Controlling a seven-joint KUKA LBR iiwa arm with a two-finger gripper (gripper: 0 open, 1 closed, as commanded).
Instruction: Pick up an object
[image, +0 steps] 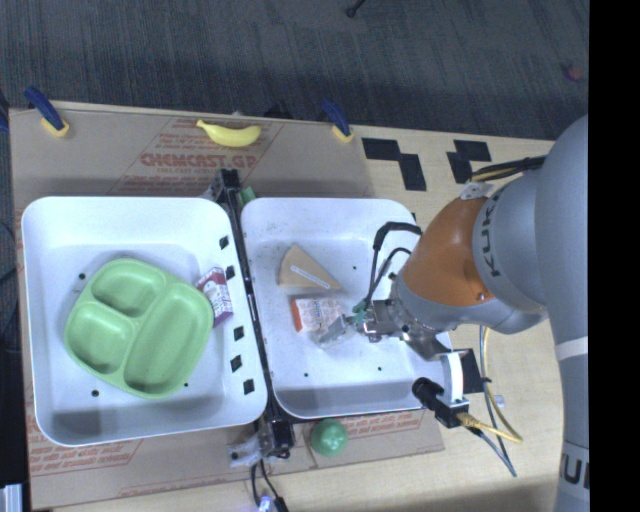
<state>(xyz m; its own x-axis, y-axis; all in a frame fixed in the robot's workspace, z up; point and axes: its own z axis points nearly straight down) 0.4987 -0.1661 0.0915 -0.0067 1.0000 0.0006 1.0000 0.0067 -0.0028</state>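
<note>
Reaching into the right bin (300, 215), the jaws (350, 322) are lowered onto a clear packet (322, 316); their state cannot be told; a firm closure is judged next.

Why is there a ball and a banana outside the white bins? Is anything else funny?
The small green ball sits on the cardboard just below the right white bin, and the yellow banana lies above both bins, away from everything else. Also, the small red-and-white packet leans against the divided green plate in the left bin.
</note>
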